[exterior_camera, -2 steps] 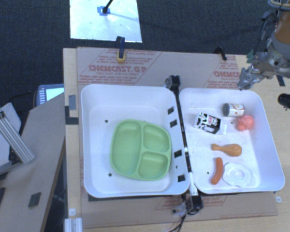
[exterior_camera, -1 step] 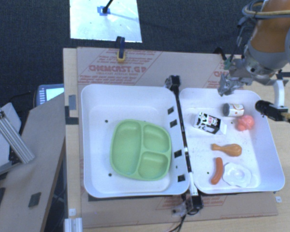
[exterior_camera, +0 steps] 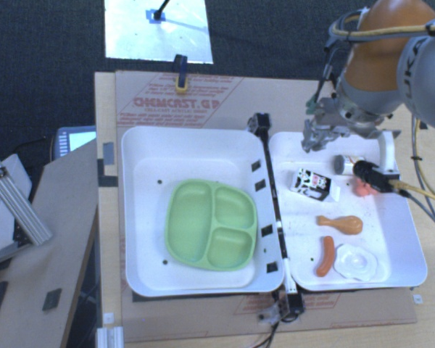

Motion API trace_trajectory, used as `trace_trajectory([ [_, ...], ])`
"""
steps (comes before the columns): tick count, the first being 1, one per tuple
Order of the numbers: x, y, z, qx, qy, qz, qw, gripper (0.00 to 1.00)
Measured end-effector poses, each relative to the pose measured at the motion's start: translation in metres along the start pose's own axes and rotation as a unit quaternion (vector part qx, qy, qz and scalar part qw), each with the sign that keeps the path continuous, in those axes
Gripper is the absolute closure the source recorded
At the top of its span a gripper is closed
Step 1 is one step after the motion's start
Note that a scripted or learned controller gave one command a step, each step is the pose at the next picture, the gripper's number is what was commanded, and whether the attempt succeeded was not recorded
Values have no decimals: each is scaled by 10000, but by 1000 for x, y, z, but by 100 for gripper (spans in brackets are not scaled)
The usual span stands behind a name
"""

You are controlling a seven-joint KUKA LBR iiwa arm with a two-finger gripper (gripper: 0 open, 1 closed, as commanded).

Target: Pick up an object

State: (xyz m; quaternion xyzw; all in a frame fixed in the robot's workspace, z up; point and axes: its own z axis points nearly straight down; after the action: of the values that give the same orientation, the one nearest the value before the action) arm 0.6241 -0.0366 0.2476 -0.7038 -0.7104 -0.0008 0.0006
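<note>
While the hand [exterior_camera: 315,140] hovers at the right bin's [exterior_camera: 406,267] twelve o'clock edge, grip unreadable, a black-and-white carton [exterior_camera: 311,183] lies just beneath, toward six o'clock.

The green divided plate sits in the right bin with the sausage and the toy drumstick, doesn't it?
Not quite. The green divided plate lies alone in the left bin, as the camera view shows. The sausage and the toy drumstick are in the right bin.

The bench [exterior_camera: 109,194] bears two white bins [exterior_camera: 145,194] [exterior_camera: 406,245] side by side.
</note>
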Motion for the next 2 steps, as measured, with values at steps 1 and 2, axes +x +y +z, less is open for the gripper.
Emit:
trace_trajectory([
  [1,58,-5,0,-2,3,-7,10000,100],
  [2,100,-22,10,8,0,1,10000,100],
])
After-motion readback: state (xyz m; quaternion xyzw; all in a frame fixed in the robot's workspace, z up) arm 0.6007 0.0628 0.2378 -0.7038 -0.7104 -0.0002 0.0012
